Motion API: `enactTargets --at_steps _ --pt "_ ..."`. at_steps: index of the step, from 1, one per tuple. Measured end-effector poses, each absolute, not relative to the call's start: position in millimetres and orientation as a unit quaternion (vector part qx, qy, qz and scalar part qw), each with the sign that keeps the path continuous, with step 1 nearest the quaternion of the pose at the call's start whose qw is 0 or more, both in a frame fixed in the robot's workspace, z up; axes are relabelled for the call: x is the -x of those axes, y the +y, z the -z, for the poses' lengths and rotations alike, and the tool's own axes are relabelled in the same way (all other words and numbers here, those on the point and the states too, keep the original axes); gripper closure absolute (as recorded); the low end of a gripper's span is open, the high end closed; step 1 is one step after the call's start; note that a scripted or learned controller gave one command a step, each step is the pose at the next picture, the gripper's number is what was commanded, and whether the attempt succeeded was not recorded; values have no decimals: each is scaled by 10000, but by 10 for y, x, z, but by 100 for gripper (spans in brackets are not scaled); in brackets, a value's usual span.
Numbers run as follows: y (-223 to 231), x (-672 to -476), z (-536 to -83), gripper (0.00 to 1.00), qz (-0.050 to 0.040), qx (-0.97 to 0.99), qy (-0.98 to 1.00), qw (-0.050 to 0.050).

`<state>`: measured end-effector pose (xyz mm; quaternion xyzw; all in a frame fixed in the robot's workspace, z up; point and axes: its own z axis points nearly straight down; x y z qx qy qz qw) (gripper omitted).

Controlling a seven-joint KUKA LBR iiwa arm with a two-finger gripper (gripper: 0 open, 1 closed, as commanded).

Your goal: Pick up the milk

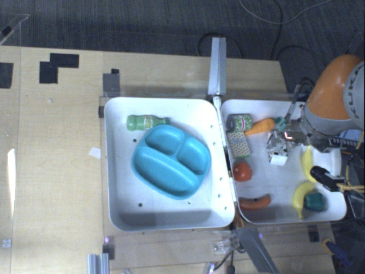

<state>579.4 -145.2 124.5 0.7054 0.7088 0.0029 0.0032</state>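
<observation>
Camera view, end effector (279, 147) over right bin (285, 216), beside carrot (262, 126)

The arm (336, 104) was chunky grey metal with a rounded orange band (333, 87) up top — pretty glossy. The gripper (279, 147) end looked small, silvery-white and boxy, with dark cables running alongside it.
</observation>
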Motion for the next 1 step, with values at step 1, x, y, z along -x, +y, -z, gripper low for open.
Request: enactTargets --at_steps 1 --pt "-541 -6189 -2231 100 -26 -6992 7149 21"
